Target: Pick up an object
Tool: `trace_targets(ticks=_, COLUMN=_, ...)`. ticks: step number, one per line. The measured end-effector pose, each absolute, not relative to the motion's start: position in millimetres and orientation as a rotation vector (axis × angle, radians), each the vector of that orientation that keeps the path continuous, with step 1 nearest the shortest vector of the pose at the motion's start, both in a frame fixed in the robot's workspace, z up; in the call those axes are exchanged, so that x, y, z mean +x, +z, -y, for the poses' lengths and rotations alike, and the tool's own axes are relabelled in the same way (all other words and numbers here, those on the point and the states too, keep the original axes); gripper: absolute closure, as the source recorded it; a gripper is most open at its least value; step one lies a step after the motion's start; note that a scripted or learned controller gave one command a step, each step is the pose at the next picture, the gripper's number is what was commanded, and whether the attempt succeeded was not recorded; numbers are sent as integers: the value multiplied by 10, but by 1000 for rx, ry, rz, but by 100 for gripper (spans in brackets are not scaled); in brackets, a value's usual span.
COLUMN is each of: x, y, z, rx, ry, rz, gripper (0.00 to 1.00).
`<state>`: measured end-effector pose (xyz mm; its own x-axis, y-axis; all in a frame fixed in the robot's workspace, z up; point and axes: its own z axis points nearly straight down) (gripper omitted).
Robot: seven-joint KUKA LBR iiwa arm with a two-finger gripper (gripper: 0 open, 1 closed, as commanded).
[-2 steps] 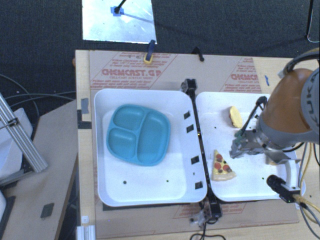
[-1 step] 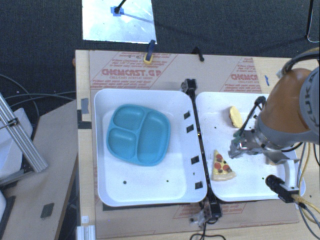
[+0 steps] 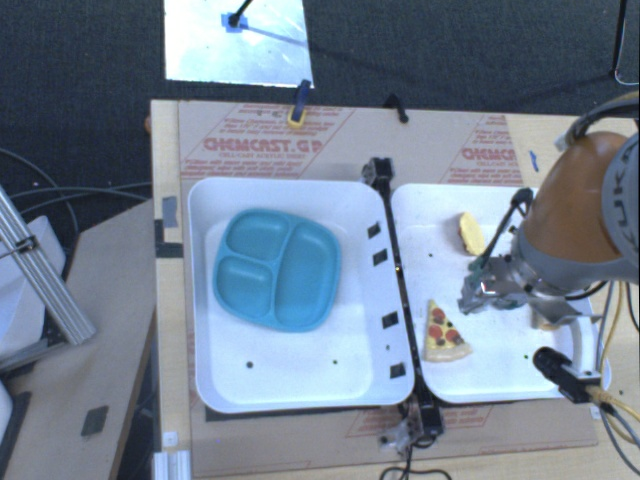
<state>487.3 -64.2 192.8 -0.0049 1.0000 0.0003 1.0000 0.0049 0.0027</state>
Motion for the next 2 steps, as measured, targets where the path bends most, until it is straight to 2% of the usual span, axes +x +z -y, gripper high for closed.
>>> trace_targets(ticks=1, x=4869, y=1843, z=569, rx=2216, ry=2, rz=-2225, gripper=100)
trace_targets(ticks=2, x=4862, y=1710, z=895, rx=2223, ry=0, rz=-2219, gripper=100)
